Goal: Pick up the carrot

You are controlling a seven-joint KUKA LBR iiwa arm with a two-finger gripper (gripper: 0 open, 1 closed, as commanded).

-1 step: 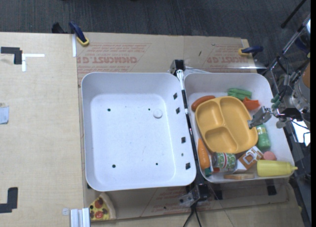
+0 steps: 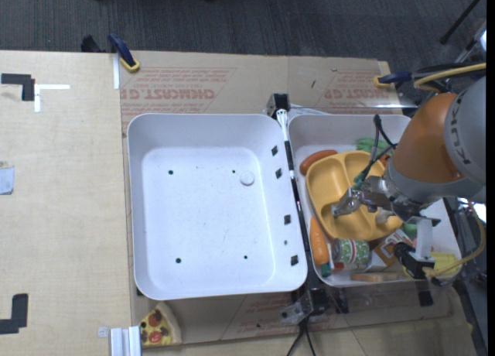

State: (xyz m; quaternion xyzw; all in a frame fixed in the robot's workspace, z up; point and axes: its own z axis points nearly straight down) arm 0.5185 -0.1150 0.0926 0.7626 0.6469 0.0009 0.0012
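We cannot tell the gripper's (image 2: pixel 346 206) state above the plate (image 2: pixel 340 183); it may miss the wall-hugging carrot (image 2: pixel 317 243).

The arm (image 2: pixel 456 142) was a thick, rounded limb, light grey on its upper casing with a broad orange band (image 2: pixel 421 145) wrapped around it above the wrist. Below the band sat a grey, smooth wrist section (image 2: pixel 421 184). Thin dark cables (image 2: pixel 380 139) ran along the orange part toward the tool. The gripper (image 2: pixel 349 203) was a small assembly of bare silver metal, its details too small to make out.
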